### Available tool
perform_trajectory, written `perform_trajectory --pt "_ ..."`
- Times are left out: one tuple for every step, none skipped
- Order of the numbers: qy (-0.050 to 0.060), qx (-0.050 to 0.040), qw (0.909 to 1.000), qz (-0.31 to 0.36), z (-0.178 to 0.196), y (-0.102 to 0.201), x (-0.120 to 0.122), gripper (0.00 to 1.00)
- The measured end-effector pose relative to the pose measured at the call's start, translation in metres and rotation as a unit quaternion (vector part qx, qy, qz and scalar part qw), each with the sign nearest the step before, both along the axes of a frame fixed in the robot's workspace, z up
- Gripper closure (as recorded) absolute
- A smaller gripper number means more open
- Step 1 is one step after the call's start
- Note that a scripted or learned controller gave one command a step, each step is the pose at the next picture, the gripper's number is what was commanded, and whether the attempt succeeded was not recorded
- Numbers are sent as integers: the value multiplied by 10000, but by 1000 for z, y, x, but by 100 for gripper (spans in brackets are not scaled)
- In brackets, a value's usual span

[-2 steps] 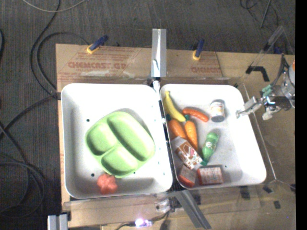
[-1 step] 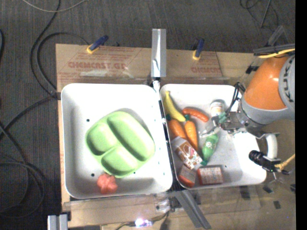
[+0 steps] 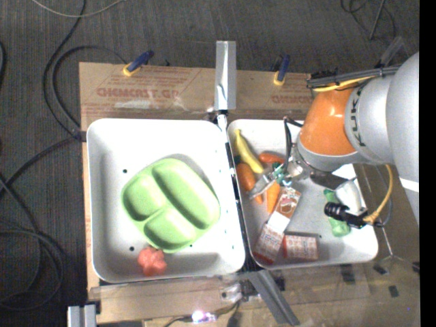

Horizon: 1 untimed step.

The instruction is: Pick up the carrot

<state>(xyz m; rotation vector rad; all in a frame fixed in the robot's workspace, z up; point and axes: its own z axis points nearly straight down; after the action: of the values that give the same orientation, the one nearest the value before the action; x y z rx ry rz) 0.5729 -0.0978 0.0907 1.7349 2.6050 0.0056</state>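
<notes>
The carrot (image 3: 272, 197) is a short orange tapered piece lying in the left half of the right bin (image 3: 361, 251), pointing toward the front. My gripper (image 3: 267, 182) is low in that bin, reaching in from the right under the orange wrist band. Its metal tip sits right at the carrot's upper end, between the carrot and a round orange fruit (image 3: 245, 176). The wrist hides part of the carrot's top, so I cannot see whether anything is gripped.
In the right bin, a yellow banana (image 3: 246, 152) and a red item (image 3: 271, 159) lie behind the gripper. Two snack packets (image 3: 271, 236) (image 3: 300, 247) lie in front, and a green object (image 3: 339, 225) is to the right. The left bin (image 3: 102, 182) holds a green pepper-shaped toy (image 3: 172, 203) and a small red toy (image 3: 151, 261).
</notes>
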Motion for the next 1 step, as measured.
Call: perform_trajectory --pt "-22 -1 10000 -5 9 0 1 100"
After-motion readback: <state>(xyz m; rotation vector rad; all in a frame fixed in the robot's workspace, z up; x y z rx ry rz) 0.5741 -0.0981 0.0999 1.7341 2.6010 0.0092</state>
